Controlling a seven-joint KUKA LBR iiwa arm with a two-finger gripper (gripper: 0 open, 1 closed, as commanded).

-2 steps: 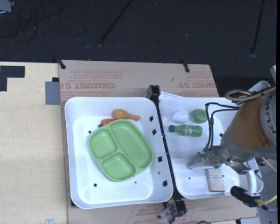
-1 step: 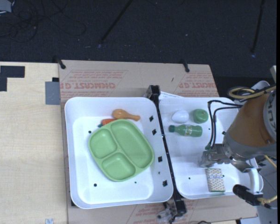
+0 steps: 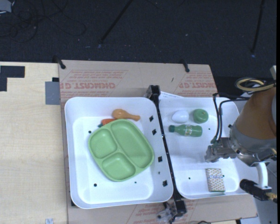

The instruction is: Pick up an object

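The arm's jaws (image 3: 215,151) hung low over the right white plastic bin (image 3: 192,190); whether they were wide or narrow could not be told.
Open floor lay left of them. A small patterned card box (image 3: 216,179) sat just below, a green plastic bottle (image 3: 186,130), white egg-shaped object (image 3: 180,116) and green ball (image 3: 200,115) above-left. The grey-and-orange arm (image 3: 256,120) hid that bin's right wall.

The cardboard sheet (image 3: 130,78) under the two bins carries red printed lettering, seen upside down and mirrored from this camera; it looks like "CHEMCAST GP", repeated near the upper left, the upper right and along the bottom edge, though the letters are too faint to be sure. The small green bottle (image 3: 186,130) has a label band and the small box (image 3: 216,179) a patterned face, both too small to read.
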